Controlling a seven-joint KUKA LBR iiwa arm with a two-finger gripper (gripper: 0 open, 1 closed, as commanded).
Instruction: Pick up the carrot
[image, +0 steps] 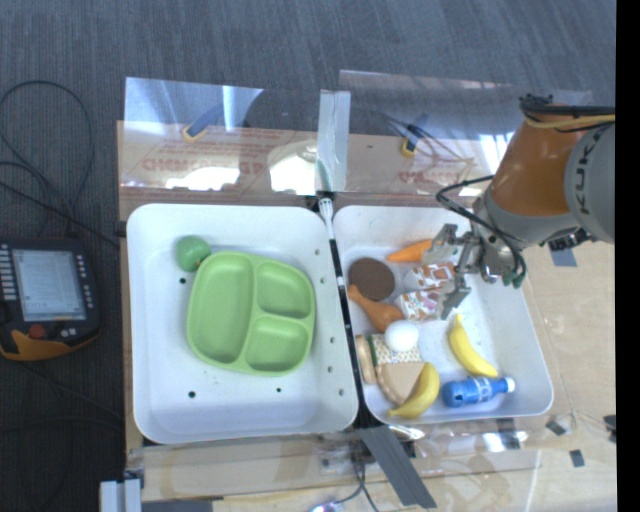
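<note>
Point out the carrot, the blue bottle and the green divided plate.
carrot (411, 252), camera view, middle of its orange body.
blue bottle (473, 391), camera view, middle of its blue body.
green divided plate (222, 300), camera view, floor of its large left compartment.

No legible text found. Red lettering on the cardboard (215, 160) behind the bins is reversed and blurred. The pendant (45, 290) screen and packet (428, 290) print are too small to read.

The arm (545, 180) reaches in from the right, jaws spread apart.
</note>
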